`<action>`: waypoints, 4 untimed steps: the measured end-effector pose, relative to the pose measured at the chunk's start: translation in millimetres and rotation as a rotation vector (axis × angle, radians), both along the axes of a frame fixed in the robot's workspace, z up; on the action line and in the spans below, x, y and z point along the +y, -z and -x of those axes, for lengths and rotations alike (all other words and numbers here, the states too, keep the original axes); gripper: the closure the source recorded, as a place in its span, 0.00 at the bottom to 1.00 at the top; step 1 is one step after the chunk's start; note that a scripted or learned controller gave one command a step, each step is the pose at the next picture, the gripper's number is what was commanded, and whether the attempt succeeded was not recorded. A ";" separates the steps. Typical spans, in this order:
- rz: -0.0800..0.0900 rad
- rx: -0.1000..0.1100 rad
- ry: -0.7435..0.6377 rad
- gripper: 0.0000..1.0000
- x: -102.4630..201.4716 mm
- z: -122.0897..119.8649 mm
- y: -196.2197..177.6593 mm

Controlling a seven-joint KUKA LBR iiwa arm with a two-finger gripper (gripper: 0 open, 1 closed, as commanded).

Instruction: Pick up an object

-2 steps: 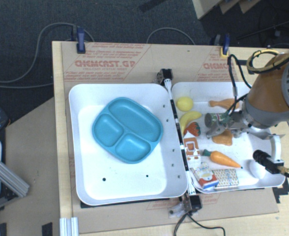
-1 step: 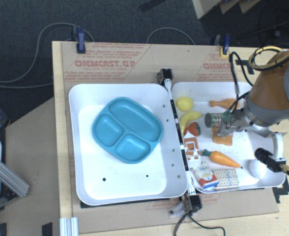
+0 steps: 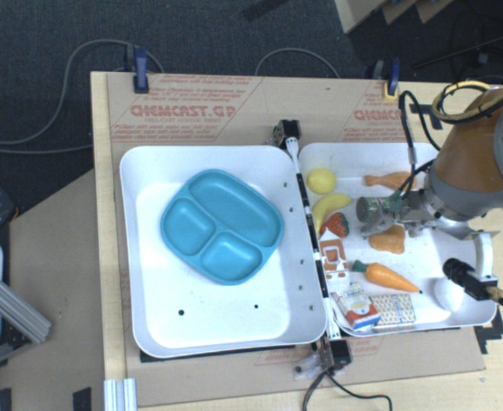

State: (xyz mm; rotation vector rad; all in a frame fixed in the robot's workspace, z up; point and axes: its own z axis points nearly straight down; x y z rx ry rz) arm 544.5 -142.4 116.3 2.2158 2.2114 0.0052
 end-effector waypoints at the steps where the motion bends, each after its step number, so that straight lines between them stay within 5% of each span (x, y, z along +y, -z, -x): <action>1: -0.005 0.012 -0.004 0.00 28.3 -5.2 32.5; 2: -0.002 0.005 0.000 0.00 -33.5 -45.7 30.9; 3: -0.001 0.004 -0.002 1.00 -31.1 -45.3 19.4; 4: -0.001 0.006 -0.003 0.00 -31.0 -45.0 20.1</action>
